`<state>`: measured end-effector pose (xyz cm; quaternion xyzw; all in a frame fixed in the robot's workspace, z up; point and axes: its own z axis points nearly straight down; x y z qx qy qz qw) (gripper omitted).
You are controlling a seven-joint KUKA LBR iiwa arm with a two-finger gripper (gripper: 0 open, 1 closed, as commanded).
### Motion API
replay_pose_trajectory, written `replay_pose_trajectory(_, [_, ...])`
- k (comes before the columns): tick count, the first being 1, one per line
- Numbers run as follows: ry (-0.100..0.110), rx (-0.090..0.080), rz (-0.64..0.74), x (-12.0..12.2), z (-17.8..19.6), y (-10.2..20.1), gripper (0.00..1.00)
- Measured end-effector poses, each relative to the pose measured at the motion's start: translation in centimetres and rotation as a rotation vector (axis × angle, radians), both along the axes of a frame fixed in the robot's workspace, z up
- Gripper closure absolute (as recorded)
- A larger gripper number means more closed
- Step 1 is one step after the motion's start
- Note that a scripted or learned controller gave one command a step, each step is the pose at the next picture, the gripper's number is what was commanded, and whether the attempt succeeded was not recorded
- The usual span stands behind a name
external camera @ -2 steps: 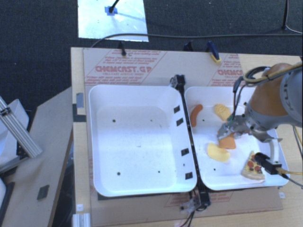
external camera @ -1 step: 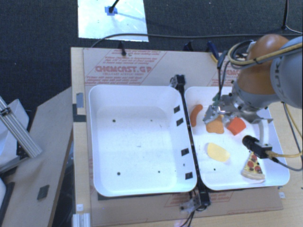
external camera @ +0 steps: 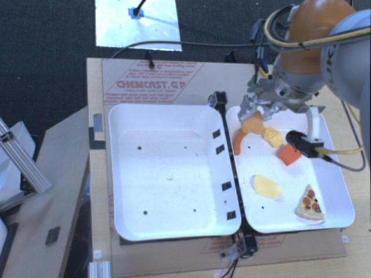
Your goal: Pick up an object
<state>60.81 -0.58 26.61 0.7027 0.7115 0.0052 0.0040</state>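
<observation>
A shiny silver sheet (external camera: 138, 15) lies on the dark floor at about 11 o'clock, past the far end of the bench. A black cable (external camera: 191, 43) runs across just below it.

The left bin (external camera: 124, 155) is a big white tray that fills the middle and the 9 o'clock side of the bench. It has a few small dark dots on its floor. A row of black clips (external camera: 223, 155) runs down the line where the two bins meet.

The right bin (external camera: 339, 204) sits at about 4 o'clock, touching the left bin. It has toy food in it. An orange curved piece (external camera: 243, 133), a bit like a carrot, lies at the far left part of this bin, near 1 o'clock from the middle of the picture. Just beside it, on its right, is a small bumpy yellow piece (external camera: 272, 136). A red block (external camera: 288, 154) is near that, a little closer to us. A flat yellow slice (external camera: 266, 186) lies in the middle of the bin. A pizza slice (external camera: 311, 204) with red dots lies at 4 o'clock, near the bin's near right corner.

The gripper (external camera: 259, 110) hangs low at 1 o'clock, right over the top of the orange curved piece. Its fingers point down at that piece, and I cannot tell how far apart they are or if they have hold of it. The grey arm (external camera: 348, 62) with its orange band (external camera: 316, 25) comes in from 2 o'clock.
</observation>
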Motion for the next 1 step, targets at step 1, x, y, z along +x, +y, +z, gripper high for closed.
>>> replay_pose_trajectory(1, [0.005, 0.001, 0.000, 5.13, 1.81, 6.29, 1.00])
